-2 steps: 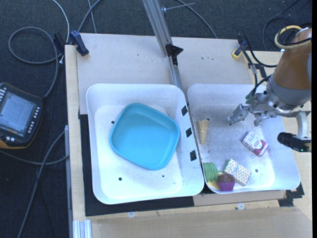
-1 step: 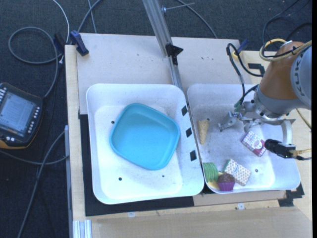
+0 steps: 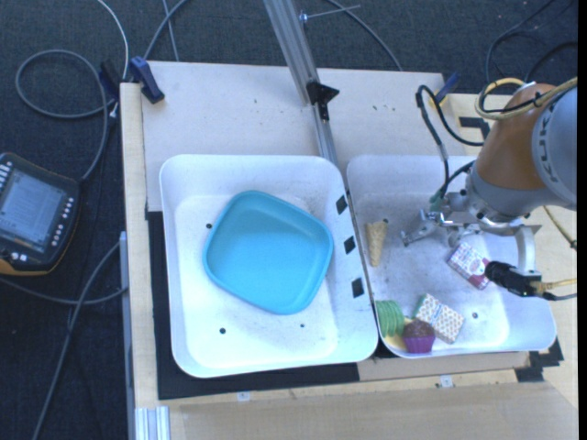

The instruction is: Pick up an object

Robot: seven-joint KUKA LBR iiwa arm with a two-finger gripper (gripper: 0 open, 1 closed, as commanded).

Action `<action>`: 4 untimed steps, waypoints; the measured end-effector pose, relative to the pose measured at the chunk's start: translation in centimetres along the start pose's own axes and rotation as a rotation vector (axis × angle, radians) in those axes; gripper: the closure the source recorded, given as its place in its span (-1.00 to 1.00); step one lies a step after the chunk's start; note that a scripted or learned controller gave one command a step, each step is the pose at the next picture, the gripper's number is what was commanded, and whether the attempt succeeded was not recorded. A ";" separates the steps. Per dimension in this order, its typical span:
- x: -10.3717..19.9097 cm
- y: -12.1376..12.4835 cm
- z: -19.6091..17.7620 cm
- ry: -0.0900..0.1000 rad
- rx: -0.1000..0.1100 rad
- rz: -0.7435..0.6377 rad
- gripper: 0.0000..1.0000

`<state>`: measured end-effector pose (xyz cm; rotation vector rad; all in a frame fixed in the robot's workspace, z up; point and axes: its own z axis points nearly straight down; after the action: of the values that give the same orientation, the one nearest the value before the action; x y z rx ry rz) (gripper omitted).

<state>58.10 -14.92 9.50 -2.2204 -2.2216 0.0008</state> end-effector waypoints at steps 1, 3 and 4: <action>0.0 0.1 -1.2 0.000 -0.003 0.000 1.00; -0.9 -0.1 -12.3 -0.001 -0.007 0.000 1.00; -0.9 -0.1 -15.2 -0.001 -0.004 0.000 1.00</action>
<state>58.02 -15.83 24.71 -2.2231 -2.2238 -0.0031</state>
